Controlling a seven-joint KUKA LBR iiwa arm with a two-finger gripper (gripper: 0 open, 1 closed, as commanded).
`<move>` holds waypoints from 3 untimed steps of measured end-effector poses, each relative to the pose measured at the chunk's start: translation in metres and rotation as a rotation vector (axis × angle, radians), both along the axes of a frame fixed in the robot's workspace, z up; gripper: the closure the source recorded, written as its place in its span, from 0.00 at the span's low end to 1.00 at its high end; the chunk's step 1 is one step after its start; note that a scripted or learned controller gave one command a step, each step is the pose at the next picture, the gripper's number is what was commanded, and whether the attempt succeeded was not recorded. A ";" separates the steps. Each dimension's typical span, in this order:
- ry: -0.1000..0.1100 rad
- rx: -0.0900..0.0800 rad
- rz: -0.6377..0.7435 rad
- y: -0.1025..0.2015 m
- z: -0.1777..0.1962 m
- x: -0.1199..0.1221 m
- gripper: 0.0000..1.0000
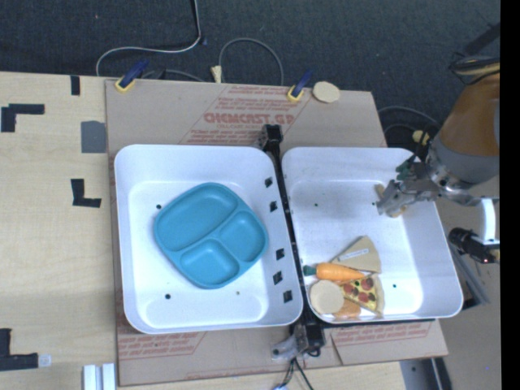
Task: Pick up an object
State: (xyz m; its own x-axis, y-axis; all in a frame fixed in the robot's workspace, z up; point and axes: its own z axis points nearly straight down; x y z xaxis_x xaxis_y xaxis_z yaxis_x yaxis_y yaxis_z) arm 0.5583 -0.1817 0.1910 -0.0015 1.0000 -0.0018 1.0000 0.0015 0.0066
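We note a wooden bench [49, 242] set against dark carpet, with a cardboard sheet [244, 116] under two shallow white bins side by side. In the camera view, the left bin [134, 218] holds a blue divided plate [211, 234], lying flat near its centre. The right bin [422, 283] holds a cluster of toy food at its near edge: an orange carrot [340, 273] whose long axis runs roughly left to right, green end pointing toward the divider between the bins; a pizza slice [366, 295] just below it; a tan wedge [361, 254] touching the carrot from above; and a pale round disc [327, 299]. The gripper [390, 201] hangs over the right bin's far right part, well apart from the food. We cannot tell its closure state; nothing shows between its tips.
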 end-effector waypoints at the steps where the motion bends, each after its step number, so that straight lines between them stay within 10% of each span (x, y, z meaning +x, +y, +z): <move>1: 0.007 0.001 -0.001 0.000 -0.006 -0.001 0.00; 2: -0.001 -0.002 0.003 0.060 -0.107 -0.013 0.00; 3: -0.010 -0.005 -0.001 0.020 0.033 0.027 0.00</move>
State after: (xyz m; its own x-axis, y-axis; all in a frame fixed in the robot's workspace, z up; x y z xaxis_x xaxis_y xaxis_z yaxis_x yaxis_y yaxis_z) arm 0.5852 -0.1619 0.2241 -0.0005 1.0000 -0.0067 0.9999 0.0006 0.0165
